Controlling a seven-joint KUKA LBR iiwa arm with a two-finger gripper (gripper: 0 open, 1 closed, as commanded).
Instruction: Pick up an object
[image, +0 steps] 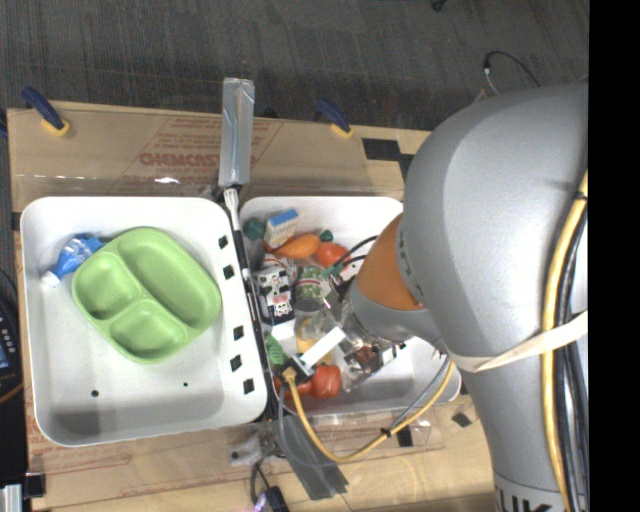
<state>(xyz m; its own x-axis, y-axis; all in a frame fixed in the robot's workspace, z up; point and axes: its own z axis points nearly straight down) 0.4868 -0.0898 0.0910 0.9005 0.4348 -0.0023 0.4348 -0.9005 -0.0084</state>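
Grip state first: honestly can't tell whether it's clamped on anything or released, since the gripper (345, 352) is buried nose-down in the clutter and the arm's (500, 240) big grey body blocks most of it. The orange band (385, 280) sits right above it.

So where's the stuff to pick? All the small objects are heaped in the right bin (330, 205), mostly along its left half. At the far end there's a blue-and-white block (281, 222), with an orange carrot-looking toy (298, 246) and a red tomato-ish thing (331, 254) just beside it. Below those is a black-and-white patterned box (275, 290), up against the wall between the bins. Near the front edge is another red piece (325, 381), just beside the gripper. A pale flat piece (320, 348) lies right at the gripper's tip; might be an object or part of the tool, too muddled to say.

Left bin (40, 400) holds a green divided plate (145, 290) with a crumpled blue item (75, 252) tucked by its far-left corner. A yellow cable (345, 448) loops out past the front of the right bin. Both bins sit on brown cardboard (130, 140).
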